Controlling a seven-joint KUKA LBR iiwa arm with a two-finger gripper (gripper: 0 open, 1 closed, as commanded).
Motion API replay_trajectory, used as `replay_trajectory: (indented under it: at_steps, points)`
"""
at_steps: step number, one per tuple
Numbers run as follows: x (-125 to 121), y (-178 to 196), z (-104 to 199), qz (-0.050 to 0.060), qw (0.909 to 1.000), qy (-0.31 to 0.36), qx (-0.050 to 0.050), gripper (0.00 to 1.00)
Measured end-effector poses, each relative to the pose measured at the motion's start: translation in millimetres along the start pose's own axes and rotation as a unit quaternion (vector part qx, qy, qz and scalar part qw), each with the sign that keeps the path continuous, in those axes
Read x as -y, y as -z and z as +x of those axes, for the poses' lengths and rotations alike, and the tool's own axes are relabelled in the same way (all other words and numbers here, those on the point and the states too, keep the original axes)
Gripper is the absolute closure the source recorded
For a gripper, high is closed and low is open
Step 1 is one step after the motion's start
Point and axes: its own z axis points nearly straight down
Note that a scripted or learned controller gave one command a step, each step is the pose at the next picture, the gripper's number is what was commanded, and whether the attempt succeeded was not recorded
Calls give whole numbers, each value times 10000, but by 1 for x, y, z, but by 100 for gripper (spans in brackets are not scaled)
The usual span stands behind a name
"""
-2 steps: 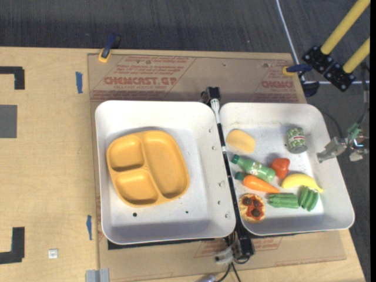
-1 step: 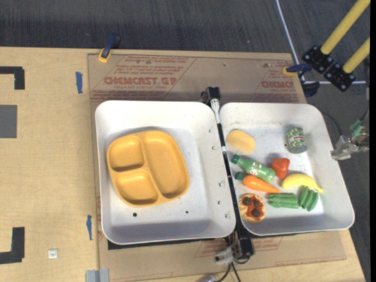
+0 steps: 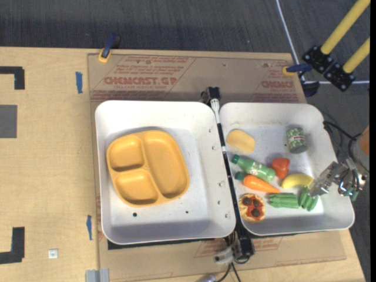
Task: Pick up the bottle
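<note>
The bottle [image 3: 254, 167] is green with a pale label and lies on its side near the middle of the right bin [image 3: 338, 216], its cap end pointing up-left. My gripper [image 3: 324, 184] reaches in over the bin's right rim, well to the right of the bottle. A yellow lemon [image 3: 296, 181] and a red pepper [image 3: 281, 165] lie between them. Nothing is visibly held.
An orange carrot [image 3: 260, 184] touches the bottle's lower side. Green pods [image 3: 292, 201], a small pizza [image 3: 252, 207], a pale yellow lump [image 3: 241, 140] and a green can [image 3: 297, 138] share that bin. The left bin [image 3: 117, 222] holds a yellow divided plate [image 3: 147, 167].
</note>
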Motion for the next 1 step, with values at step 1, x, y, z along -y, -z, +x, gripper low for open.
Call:
replay_trajectory:
  at_steps: [1]
  points:
    - [-15,-42,12,-13,9902,1396,37,100]
